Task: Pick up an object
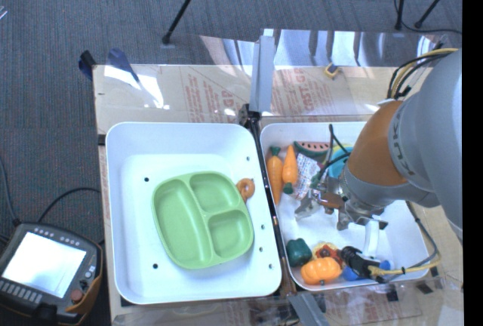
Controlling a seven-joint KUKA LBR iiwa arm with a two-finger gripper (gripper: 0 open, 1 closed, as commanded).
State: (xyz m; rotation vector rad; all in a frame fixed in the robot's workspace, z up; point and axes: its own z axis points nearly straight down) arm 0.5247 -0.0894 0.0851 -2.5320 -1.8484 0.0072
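Two bins: you have a shallow white left bin (124, 166) and a shallow white right bin (411, 238) side by side on the table (181, 94)
Step in hand: you look to be at the reach, with the grey arm (423, 143) low over the right bin; nothing is lifted that you can see
Tool: the tool (355, 220) hangs over the middle of the right bin; you cannot tell how far it is open, nor whether it has hold of anything
Left bin: a green three-compartment plastic tray (202, 219); a small orange ring-shaped toy (245, 187) touching its right edge
Right bin: a long orange carrot-shaped toy (290, 164) and a watermelon-slice toy (311, 146) at the far end; a dark green pepper-shaped toy (299, 250) and an orange pumpkin-shaped toy (320, 270) at the near end
Next move: you would need the tool set squarely on one toy, apart from its neighbours; the near cluster is crowded
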